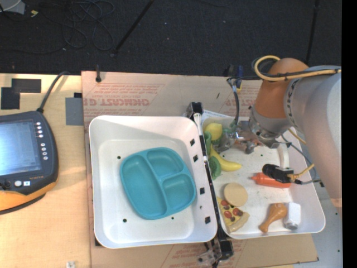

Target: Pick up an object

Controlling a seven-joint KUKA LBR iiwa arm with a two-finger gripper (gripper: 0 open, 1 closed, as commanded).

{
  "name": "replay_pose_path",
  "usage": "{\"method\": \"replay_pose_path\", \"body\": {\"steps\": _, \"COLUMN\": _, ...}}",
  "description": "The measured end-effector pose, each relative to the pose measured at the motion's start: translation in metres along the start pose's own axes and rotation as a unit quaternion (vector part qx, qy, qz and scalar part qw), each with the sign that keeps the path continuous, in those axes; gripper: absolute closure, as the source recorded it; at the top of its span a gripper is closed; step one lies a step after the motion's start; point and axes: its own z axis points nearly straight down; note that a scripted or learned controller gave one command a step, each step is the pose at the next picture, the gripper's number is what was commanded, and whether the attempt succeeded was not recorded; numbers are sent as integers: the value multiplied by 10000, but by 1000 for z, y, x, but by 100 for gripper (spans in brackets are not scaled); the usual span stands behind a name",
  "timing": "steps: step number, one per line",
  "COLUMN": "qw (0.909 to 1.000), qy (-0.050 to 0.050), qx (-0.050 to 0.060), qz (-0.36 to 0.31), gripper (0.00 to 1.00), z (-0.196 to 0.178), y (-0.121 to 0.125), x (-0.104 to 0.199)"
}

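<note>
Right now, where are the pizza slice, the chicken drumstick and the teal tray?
pizza slice (234, 215): camera view, topping face.
chicken drumstick (273, 215): camera view, meaty end.
teal tray (158, 182): camera view, middle divider.

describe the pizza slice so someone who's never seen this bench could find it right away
Look in the right-hand white bin, at its near edge by the divider between the two bins. The pizza slice lies just below a round tan cookie. It is the only wedge-shaped item, with red dots on yellow.

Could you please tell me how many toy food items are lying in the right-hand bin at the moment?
7, possibly more hidden under the arm: a pepper, a banana, a carrot, a cookie, a pizza slice, a drumstick and a white piece.
</note>
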Motion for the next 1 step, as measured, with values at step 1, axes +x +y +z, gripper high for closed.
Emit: {"method": "replay_pose_path", "body": {"steps": 1, "qw": 10000, "qy": -14, "qx": -4, "qz": 30, "gripper": 0, "z": -1, "y": 0, "x": 3}}
